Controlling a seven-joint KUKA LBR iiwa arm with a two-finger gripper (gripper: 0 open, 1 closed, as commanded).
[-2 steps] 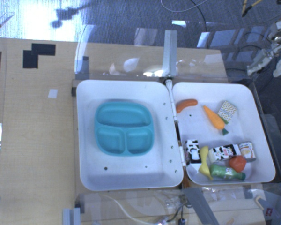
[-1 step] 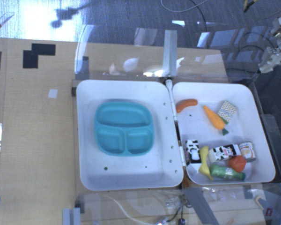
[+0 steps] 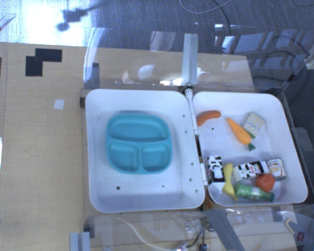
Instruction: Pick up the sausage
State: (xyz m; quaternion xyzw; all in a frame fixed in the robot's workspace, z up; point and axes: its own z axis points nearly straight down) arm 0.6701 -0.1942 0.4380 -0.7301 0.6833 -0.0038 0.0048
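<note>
The sausage (image 3: 208,117) is a short orange-red piece lying flat in the right bin (image 3: 282,140), at its far left corner close to the wall between the two bins. An orange carrot (image 3: 240,132) lies a little to its right, apart from it.
The left bin (image 3: 99,156) holds a teal divided plate (image 3: 139,142). In the right bin, a patterned packet (image 3: 254,124) sits at the back. Along the front lie a black-and-white carton (image 3: 214,169), a banana (image 3: 228,181), a green bottle (image 3: 254,193), a tomato (image 3: 265,182) and a can (image 3: 275,168).
</note>
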